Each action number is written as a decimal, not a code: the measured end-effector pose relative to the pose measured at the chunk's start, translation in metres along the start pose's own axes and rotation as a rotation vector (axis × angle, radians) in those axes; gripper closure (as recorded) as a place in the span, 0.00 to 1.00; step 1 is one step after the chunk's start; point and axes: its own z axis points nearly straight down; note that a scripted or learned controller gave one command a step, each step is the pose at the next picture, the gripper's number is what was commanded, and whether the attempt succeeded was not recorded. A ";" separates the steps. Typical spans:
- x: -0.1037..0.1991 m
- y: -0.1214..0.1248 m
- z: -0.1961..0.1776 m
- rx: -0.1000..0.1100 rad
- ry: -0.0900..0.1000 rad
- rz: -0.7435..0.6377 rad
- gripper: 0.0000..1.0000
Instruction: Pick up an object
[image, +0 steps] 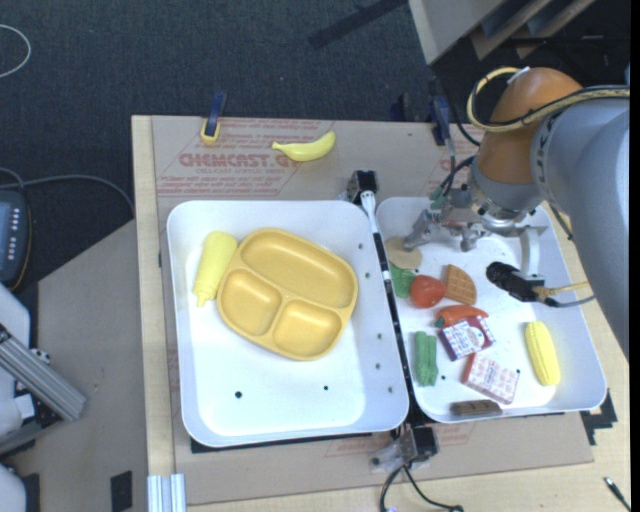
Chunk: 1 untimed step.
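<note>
Many toys lie close together in the right bin (590, 385): a tomato (428, 290), a waffle (460, 284), a corn cob (541, 352) and a pink box (491, 377). The gripper (452, 228) hangs over the bin's top corner, holding nothing. It might grab air, or bump the bin's wall, because the toys sit lower down.

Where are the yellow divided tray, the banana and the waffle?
yellow divided tray (288, 293): camera view, central divider.
banana (306, 148): camera view, mid-body.
waffle (460, 284): camera view, centre of its face.
</note>
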 end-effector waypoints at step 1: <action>0.000 0.002 -0.015 -0.007 -0.001 0.000 1.00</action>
